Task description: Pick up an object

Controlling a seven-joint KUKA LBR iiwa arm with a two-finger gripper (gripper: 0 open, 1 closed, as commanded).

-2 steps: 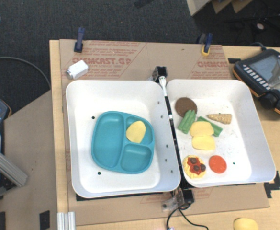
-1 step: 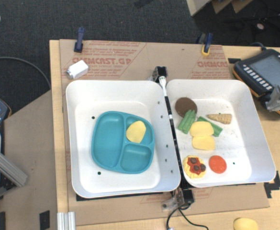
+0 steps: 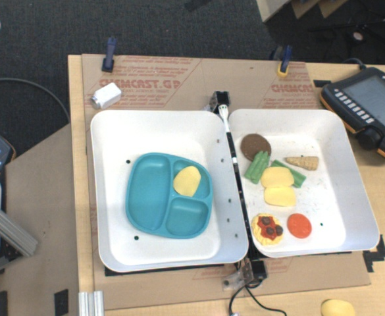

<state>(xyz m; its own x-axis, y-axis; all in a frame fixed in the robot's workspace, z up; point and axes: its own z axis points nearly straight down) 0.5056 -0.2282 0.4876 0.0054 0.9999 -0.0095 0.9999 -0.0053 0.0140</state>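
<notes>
- Cardboard-topped bench [image 3: 179,78] bears two bins side by side.
- Left bin [image 3: 113,143]: teal tray [image 3: 149,199], yellow piece [image 3: 187,180] in its upper-right compartment.
- Right bin [image 3: 337,143]: clustered toy foods [image 3: 279,195].

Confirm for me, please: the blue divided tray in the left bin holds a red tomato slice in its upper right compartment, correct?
Not quite. The camera view shows the blue divided tray in the left bin holding a yellow piece in its upper right compartment, not a red tomato slice.
</notes>
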